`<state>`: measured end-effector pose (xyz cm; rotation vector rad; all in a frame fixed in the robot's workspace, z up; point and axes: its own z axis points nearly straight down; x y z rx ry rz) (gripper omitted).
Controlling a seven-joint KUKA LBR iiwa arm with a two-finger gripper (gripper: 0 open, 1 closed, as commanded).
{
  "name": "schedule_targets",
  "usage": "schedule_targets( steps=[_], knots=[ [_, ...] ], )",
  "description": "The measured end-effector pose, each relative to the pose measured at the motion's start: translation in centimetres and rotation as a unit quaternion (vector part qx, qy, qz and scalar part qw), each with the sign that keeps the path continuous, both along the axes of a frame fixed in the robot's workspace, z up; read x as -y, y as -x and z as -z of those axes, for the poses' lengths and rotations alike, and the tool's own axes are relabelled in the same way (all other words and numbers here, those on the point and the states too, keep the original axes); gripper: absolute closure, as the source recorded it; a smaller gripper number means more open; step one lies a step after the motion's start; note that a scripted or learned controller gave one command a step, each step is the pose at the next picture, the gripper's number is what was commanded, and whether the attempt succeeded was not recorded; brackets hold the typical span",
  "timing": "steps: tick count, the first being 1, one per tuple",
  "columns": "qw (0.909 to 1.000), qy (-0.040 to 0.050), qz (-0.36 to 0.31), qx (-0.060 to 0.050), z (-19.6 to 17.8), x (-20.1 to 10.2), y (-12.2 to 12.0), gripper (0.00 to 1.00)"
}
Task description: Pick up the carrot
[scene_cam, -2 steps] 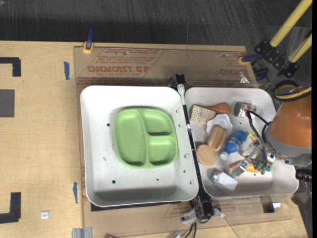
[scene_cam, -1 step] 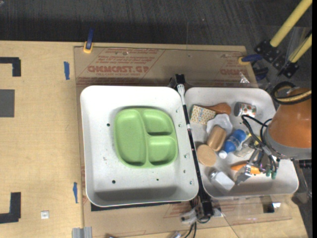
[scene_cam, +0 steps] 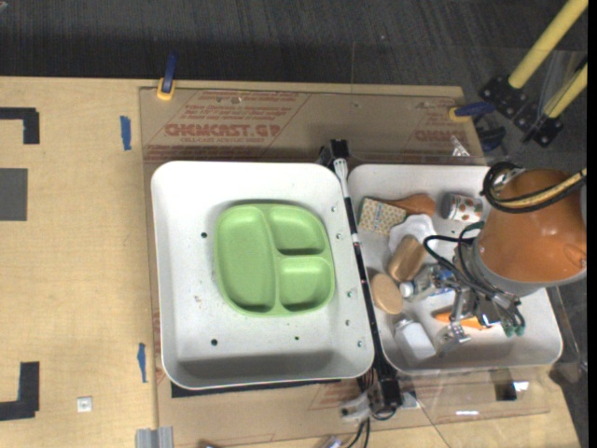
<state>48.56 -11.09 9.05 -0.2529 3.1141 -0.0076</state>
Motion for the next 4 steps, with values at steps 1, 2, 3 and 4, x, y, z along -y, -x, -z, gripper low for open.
schedule_targets(
  steps=[1,2,3,4],
  knots=[
    [0.9999,-0.0013,0.003,0.012,-1.3,-0.2,-0.6,1.00],
    [0.9999,0.0000,-0.015,0.002,-0.1,6.7,-3.7,1.00],
    [0.9999,-0.0004,-0.015,-0.002,0.1,6.6,-3.4,0.00],
    [1.0000,-0.0008,-0.007,0.001,0.1,5.1,-0.4,0.00]
  ],
)
